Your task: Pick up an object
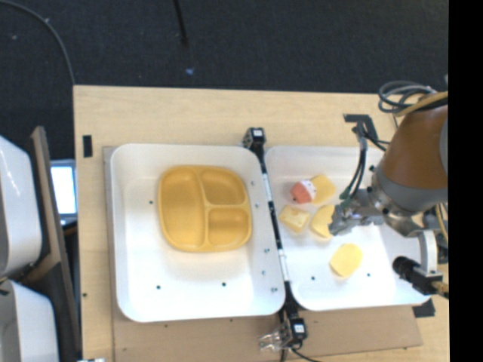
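Yellow wedge point(323, 222) sits just beside gripper point(339, 221); we can't tell its finger state, so centre over wedge & descend straight.

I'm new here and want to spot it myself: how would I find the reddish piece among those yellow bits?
Look at the right-hand white bin, the one the arm reaches into. Near its upper left lies a cluster of small pieces. The reddish piece touches a yellow piece there; it alone is orange-red, all its neighbours are yellow.
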Controlling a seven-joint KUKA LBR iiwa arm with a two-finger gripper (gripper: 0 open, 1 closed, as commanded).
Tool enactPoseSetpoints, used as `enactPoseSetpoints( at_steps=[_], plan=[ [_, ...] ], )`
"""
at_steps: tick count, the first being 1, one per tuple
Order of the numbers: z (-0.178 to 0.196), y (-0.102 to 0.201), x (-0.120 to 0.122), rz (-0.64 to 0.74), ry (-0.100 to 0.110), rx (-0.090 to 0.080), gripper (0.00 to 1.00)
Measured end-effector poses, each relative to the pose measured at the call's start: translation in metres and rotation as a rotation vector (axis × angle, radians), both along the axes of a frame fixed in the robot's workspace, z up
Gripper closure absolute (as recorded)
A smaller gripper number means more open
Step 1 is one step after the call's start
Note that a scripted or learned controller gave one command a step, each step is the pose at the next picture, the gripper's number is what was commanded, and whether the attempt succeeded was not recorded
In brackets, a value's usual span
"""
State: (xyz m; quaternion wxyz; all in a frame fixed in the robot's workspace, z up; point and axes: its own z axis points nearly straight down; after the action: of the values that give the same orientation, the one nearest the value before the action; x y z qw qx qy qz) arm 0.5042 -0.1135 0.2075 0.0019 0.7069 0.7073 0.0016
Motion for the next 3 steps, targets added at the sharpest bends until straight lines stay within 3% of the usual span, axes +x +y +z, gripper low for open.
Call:
enactPoseSetpoints(
  at_steps=[1,2,3],
  plan=[
    [0.06,0.0,-0.006,-0.001,-0.002,0.0,1.0],
    [0.087,0.0,-0.005,0.0,0.002,0.0,1.0],
    [0.067,0.052,0.0,0.003,0.006,0.001,1.0]
  ],
)
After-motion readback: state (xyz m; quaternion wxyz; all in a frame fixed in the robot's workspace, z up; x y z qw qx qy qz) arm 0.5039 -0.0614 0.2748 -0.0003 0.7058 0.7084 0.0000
